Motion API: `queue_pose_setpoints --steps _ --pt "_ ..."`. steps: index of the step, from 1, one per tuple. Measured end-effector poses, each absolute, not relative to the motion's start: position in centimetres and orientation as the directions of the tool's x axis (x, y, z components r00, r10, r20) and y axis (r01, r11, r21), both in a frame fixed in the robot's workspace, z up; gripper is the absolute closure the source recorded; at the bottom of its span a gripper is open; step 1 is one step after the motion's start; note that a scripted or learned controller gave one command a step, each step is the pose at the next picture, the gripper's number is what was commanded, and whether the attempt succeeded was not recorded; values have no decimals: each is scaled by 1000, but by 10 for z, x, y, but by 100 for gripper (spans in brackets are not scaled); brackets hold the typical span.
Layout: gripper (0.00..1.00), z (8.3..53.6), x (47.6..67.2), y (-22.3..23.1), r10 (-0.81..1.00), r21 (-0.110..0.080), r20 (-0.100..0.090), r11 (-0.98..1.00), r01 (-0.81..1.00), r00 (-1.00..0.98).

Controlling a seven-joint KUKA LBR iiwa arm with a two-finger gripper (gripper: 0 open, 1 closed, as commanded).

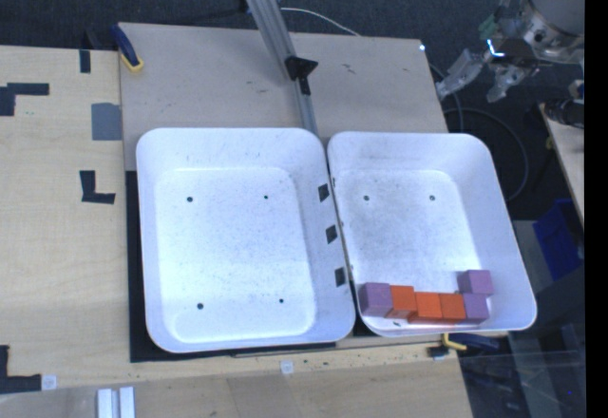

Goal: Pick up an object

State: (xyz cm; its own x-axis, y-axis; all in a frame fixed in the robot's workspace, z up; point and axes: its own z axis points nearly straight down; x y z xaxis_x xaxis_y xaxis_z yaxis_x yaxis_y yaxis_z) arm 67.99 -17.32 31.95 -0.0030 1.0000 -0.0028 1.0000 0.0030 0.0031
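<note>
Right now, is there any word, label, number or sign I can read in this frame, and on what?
None can be read.
Black tape marks on the bench: plain shapes, no letters.
Blocks in the right bin: plain purple and orange faces.
Gripper: too small and blurred to show any label.

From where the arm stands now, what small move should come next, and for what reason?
Probably carry the tool toward the near corner of the right bin and pause above the blocks. The tool hangs outside the bins, beyond the right bin's far corner, open, with nothing between its fingers. The purple and orange blocks all lie packed together against that bin's near wall.
</note>
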Motion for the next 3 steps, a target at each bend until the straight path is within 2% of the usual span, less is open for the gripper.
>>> queue_pose_setpoints --steps 1,2,3 --pt "0 299 681 -186 1000 -3 -2 0 1000 0" --pt "0 299 648 -181 1000 -2 -1 -2 1000 2" --pt "0 273 678 -204 1000 -2 -3 -1 1000 1"
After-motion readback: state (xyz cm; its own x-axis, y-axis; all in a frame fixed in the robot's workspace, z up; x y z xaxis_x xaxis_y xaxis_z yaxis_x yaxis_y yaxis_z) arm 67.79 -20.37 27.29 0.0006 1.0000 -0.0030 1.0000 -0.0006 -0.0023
